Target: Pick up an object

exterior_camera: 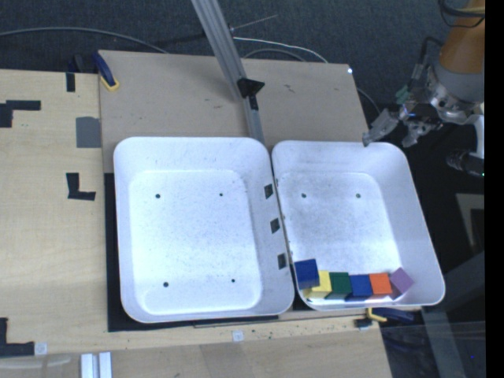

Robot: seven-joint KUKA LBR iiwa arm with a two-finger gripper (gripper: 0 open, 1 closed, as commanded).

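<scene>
A row of small blocks lies along the near wall of the right bin [409, 187]: a blue block [305, 272], a yellow one [320, 287], a green one [339, 283], a second blue one [361, 286], an orange one [380, 283] and a purple one [401, 279]. They touch one another. My gripper [390, 134] hangs above the right bin's far right corner, well away from the blocks. Its two fingers are spread apart and open, with nothing between them.
The left bin [126, 211] stands beside the right one, the two meeting at a shared rim in the middle. A slanted metal pole [223, 42] crosses the board behind the bins. A blue and yellow clamp [105, 72] sits at the board's far left corner.
</scene>
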